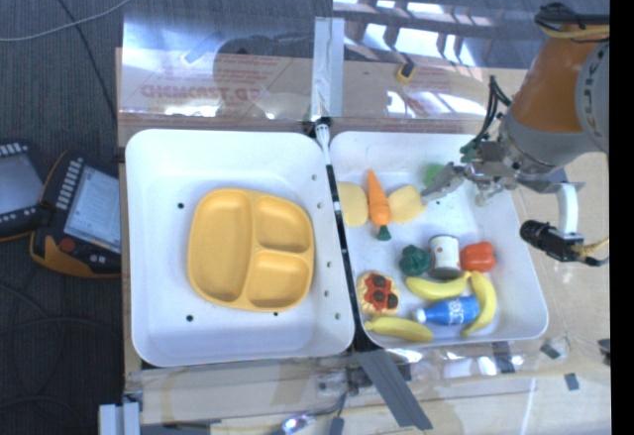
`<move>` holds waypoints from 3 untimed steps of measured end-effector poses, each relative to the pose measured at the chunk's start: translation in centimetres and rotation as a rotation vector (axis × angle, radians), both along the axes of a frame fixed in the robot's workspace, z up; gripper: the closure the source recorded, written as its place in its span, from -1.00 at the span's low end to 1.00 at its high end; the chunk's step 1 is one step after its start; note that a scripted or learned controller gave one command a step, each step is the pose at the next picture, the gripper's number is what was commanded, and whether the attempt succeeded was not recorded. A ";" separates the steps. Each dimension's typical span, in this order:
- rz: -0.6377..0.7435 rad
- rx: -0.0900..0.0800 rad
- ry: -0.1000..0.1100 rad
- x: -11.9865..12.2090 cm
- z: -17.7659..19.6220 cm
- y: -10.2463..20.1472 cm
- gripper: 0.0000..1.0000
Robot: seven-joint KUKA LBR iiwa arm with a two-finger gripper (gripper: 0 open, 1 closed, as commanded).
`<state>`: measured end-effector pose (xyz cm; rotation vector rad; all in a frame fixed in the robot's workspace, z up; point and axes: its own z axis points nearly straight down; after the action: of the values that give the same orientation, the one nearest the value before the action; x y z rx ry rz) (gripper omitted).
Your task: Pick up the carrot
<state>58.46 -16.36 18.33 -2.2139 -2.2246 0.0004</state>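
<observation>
The carrot (377, 199) is orange with a small green stem end pointing toward the front. It lies in the back left part of the right bin (495, 220), between two pale yellow food pieces (352, 203) (404, 203). My gripper (440, 184) reaches in from the right and hangs over the back of that bin. Its tip is a short way to the right of the carrot, just past the right yellow piece, and apart from the carrot. Nothing shows held in it.
A small green item (433, 170) sits beside the gripper tip. Toward the front lie broccoli (413, 258), a small can (445, 251), a red vegetable (477, 256), bananas (437, 286), a blue can (451, 312) and a pizza slice (377, 291). The left bin (158, 185) holds a yellow divided plate (251, 248).
</observation>
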 end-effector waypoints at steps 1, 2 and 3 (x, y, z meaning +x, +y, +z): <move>-0.028 -0.002 0.000 0.5 -4.0 7.1 -1.00; 0.110 -0.004 -0.014 2.3 -9.1 6.6 -1.00; 0.110 -0.001 -0.016 2.3 -8.2 6.8 1.00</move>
<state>60.78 -9.57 10.18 -2.0958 -2.3526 -0.0162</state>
